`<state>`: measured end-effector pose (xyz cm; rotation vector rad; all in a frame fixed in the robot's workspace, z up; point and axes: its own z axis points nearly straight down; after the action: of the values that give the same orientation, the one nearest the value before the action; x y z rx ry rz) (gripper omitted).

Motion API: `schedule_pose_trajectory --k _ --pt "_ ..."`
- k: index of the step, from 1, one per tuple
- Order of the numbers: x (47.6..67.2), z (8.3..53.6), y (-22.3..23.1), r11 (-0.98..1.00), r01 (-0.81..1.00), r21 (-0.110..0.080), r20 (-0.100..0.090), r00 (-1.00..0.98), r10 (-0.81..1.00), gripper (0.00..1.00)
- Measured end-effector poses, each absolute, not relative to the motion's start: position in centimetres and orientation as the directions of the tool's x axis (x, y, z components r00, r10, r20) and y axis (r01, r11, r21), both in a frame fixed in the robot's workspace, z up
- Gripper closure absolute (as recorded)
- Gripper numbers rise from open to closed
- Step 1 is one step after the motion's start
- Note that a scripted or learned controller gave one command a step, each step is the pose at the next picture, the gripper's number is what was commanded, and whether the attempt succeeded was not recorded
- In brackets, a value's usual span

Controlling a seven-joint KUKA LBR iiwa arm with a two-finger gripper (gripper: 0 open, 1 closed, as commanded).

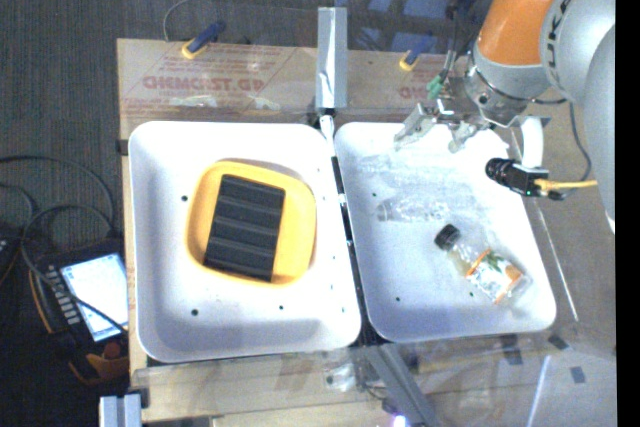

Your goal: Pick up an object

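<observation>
Nearest the camera, in the right bin point(385, 300), lies one small clear bottle point(482, 267) with a black cap and an orange-and-green label. It rests on its side in the bin's near right quarter, its long axis slanting from the cap, which points up and to the left in the view, to the base, which points down and to the right toward the near corner. Just beyond the cap sits one crumpled patch of clear film point(412, 200) on the bin floor.

In the left bin point(160, 315) lies one yellow tray-like object point(300, 225) bearing one black ribbed block point(244, 225), well apart from the arm.

Farthest back, the gripper point(436, 132) hangs over the far edge of the right bin, its two fingers spread and nothing between them. The bottle therefore lies nearward and slightly to the right of the gripper in the view, with the film between the two. The single arm is much nearer the bottle than the yellow object, so the bottle is the likelier target; a grasp across its slanting axis would call for turning the wrist.
</observation>
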<state>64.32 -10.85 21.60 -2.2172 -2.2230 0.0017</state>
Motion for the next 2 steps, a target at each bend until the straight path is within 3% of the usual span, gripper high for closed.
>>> schedule_pose_trajectory --k 1,2 --pt "59.3 13.5 -15.8 0.066 0.998 0.009 -0.002 -0.066 0.998 0.0" --pt "58.3 11.2 -18.7 0.191 0.981 0.033 0.014 -0.191 0.981 0.0"
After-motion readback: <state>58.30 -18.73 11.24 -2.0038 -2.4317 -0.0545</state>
